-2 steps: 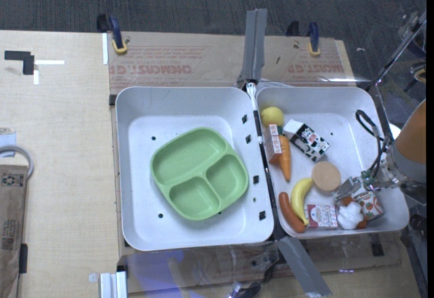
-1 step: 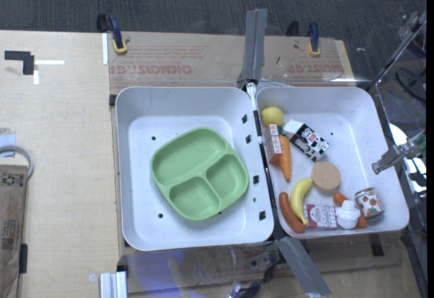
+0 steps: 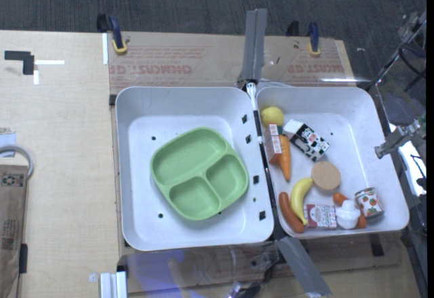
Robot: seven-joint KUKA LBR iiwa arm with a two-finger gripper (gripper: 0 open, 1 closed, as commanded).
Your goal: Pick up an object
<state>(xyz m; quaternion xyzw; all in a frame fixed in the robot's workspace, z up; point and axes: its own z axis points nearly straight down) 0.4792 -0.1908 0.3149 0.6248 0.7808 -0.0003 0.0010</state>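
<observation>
The camera view is showing two white bins sitting side by side on the surface (image 3: 61,154). A green divided plate (image 3: 199,173) is lying in the left bin (image 3: 129,174). The right bin (image 3: 369,113) is holding a lemon (image 3: 272,115), a carrot (image 3: 285,157), a banana (image 3: 299,196), a sausage (image 3: 290,214), a cow-patterned carton (image 3: 307,140), a round biscuit (image 3: 326,176) and a small can (image 3: 369,203).

Two white bins (image 3: 129,154) are sitting on a pale wood bench (image 3: 54,140). A light green divided plate (image 3: 199,173) is showing in the left one. In the right, a yellow banana (image 3: 299,193), an orange carrot (image 3: 285,158), a yellow lemon (image 3: 272,115) and a black-and-white cow-patterned carton (image 3: 308,140) are showing.
</observation>
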